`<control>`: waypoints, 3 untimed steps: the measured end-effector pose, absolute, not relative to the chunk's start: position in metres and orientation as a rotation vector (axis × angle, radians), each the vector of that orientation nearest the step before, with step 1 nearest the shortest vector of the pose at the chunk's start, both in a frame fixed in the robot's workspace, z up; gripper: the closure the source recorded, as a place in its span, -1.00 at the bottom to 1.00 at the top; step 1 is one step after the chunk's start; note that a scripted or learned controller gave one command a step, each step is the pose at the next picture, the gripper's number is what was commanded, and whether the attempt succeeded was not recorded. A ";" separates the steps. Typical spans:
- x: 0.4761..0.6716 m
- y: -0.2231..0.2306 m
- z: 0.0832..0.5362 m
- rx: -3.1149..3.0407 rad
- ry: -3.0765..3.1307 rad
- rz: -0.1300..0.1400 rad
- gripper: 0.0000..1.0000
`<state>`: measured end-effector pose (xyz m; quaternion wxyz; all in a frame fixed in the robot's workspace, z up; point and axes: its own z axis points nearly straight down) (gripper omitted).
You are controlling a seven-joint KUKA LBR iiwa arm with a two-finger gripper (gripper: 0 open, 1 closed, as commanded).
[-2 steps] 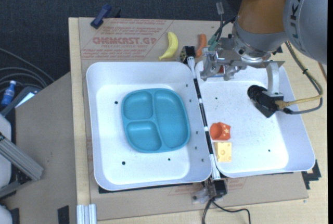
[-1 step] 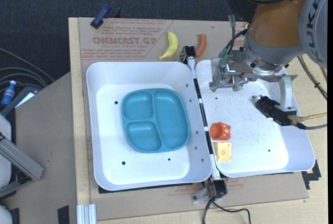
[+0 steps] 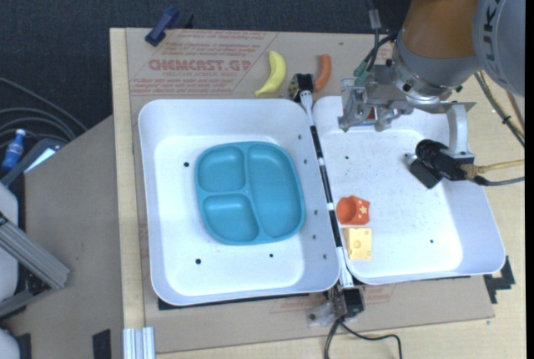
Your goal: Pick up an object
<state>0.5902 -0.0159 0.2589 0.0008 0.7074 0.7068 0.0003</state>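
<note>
**Tool hovering over the right bin, nothing yet grasped**

The tool (image 3: pixel 365 111) is hanging over the far edge of the right bin (image 3: pixel 450 245), metal fingers pointing down; whether they are apart or together I cannot tell from this slant, and nothing is showing between them. The picking step is looking not yet done: the arm is positioning, by my reading.

The likeliest targets are lying near the bin's left wall, well apart from the tool: an orange toy piece (image 3: pixel 353 209), lumpy and rounded, and just beside it a yellow block (image 3: pixel 360 244), flat and squarish (possibly dimpled like cheese). The next move is calling for travel toward the near-left corner and then a straight descent, staying off the wall.

Farther out, the left bin (image 3: pixel 167 265) is carrying a teal divided plate (image 3: pixel 249 191), smooth plastic with three compartments. Beyond both bins, on the brown cardboard-covered surface (image 3: pixel 133 182), a yellow banana (image 3: pixel 272 73) and an orange carrot-like piece (image 3: pixel 322 72) are lying.
</note>
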 end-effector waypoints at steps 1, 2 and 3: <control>0.605 -0.036 0.259 2.221 2.219 0.001 1.00; 0.596 -0.001 0.259 2.223 2.224 -0.002 1.00; 0.600 -0.015 0.260 2.222 2.220 0.000 1.00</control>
